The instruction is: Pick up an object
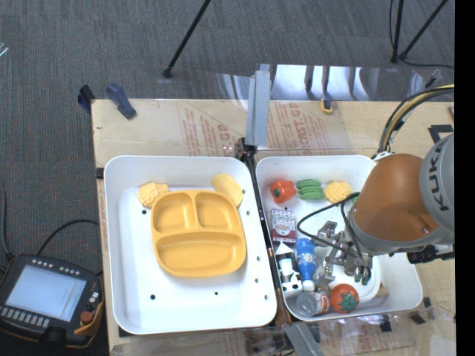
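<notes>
Tomato (344, 297) prob the target; hand (343, 264) hovers just above, grip state can't tell imo, we'd drop next.

The arm (445, 180) bears "KU" in black — red print on the bench (223, 128) is unreadable.

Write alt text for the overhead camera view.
A grey-and-orange robot arm lowers its gripper into the right white bin of toy food and small bottles. The left white bin holds a yellow divided plate.
</notes>
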Robot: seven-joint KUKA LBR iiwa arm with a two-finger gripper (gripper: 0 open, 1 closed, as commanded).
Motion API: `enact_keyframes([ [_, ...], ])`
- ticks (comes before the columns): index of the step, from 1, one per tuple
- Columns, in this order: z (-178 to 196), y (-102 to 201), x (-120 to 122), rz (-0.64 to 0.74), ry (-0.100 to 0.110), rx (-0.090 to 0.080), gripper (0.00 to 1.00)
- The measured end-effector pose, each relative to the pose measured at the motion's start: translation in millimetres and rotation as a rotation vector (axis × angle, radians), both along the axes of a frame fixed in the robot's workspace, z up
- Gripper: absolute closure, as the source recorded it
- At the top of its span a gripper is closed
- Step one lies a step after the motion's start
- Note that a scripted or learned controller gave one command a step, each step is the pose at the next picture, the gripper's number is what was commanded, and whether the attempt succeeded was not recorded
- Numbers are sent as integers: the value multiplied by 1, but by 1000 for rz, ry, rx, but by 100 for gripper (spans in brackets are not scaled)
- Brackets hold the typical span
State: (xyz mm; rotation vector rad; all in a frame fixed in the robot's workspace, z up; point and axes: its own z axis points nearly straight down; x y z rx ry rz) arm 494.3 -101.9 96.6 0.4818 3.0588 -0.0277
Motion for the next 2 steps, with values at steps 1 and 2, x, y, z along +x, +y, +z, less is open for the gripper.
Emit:
enact_keyframes([
  [1,-3,-3,0,-191,15,2,0],
  [2,-3,-6,-4,-331,14,7,0],
])
